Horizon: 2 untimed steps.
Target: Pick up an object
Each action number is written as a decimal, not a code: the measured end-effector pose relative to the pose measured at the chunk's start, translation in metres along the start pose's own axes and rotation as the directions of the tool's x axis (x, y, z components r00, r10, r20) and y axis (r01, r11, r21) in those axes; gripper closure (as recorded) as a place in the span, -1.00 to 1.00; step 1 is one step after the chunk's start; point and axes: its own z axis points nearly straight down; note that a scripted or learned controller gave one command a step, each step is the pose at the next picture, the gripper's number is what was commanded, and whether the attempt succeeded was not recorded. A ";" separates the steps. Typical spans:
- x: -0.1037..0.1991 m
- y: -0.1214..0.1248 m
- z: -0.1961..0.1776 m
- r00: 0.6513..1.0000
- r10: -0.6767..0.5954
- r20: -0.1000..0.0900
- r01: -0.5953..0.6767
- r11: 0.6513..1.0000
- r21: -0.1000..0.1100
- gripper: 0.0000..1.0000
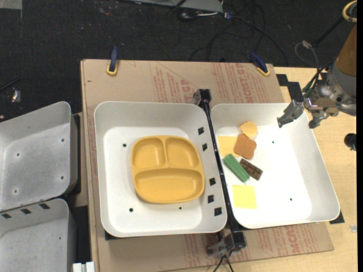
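Note:
The right bin (317, 174) holds several small pieces along its left side: a round orange piece (248, 130), a brown-orange block (245, 147), a green bar (234, 168), a dark brown bar (251, 169), a bright yellow square (244, 196) and a pale yellow square (226, 144). My gripper (297, 120) hovers over the bin's upper right corner, to the right of the orange piece and apart from all the pieces. Its fingers are spread open with nothing between them.
In the left bin (108, 152) lies a yellow divided plate (168, 170). A black divider (214, 163) runs between the bins. Two blue-and-yellow clamps (113, 62) (260, 64) grip the cardboard base at the back. White bin lids (34, 152) lie to the far left.

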 end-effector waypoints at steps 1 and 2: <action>0.006 -0.003 0.045 1.000 0.001 -0.002 -0.001 1.000 0.004 -1.00; 0.001 -0.003 0.107 1.000 0.002 -0.002 -0.002 1.000 0.005 -1.00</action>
